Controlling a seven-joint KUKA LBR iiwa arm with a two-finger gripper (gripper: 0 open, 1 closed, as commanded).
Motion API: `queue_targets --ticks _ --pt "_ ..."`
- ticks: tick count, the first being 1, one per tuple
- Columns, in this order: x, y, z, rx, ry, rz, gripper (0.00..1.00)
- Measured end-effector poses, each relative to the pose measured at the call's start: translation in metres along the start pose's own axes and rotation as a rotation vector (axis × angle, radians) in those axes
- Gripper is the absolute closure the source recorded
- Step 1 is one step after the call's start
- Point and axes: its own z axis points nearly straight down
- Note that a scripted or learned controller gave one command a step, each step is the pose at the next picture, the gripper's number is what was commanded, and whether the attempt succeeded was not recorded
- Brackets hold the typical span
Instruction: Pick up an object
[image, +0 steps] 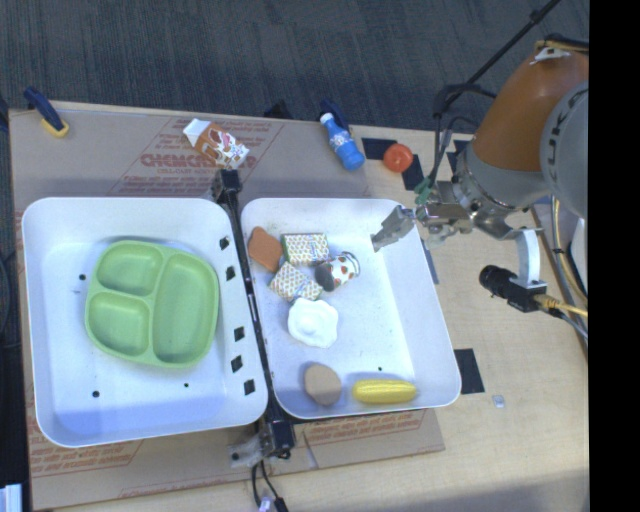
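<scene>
Gripper (392, 230) hovering over the right bin's (425, 330) top edge, its state impossible to tell, cardboard (160, 160) reading maybe "CHEMCHES", snack packet (215, 143) lying there.

bins (420, 300) glossy white plastic; green tray (152, 302) smooth matt plastic; cardboard (150, 150) matt brown; yellow toy (384, 391) shiny plastic; pincer (392, 229) dull metal.
</scene>
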Motion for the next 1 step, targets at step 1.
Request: queue_targets --ticks 1 --pt "0.0517 -0.0393 0.1704 0.0 0.001 -0.001 0.0"
